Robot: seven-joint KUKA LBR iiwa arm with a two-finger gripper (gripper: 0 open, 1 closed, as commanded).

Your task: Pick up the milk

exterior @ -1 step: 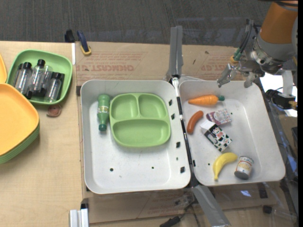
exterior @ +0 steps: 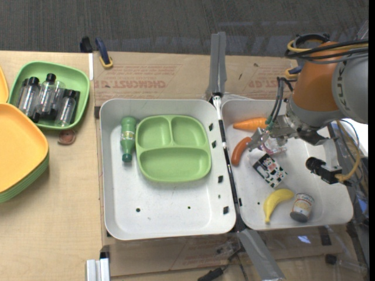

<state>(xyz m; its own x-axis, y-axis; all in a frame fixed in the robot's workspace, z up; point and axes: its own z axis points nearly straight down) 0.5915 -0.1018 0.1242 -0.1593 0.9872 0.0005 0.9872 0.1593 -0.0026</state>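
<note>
my pincer hangs low over the right bin, just above the milk carton.
cannot tell how far my fingers are apart from this angle. milk carton lies flat mid-bin, at 6 o'clock from my pincer. carrot at 11 o'clock, sausage at 9 o'clock, banana and small can toward 5–6 o'clock. left bin carries a green divided plate and green bottle.
</note>
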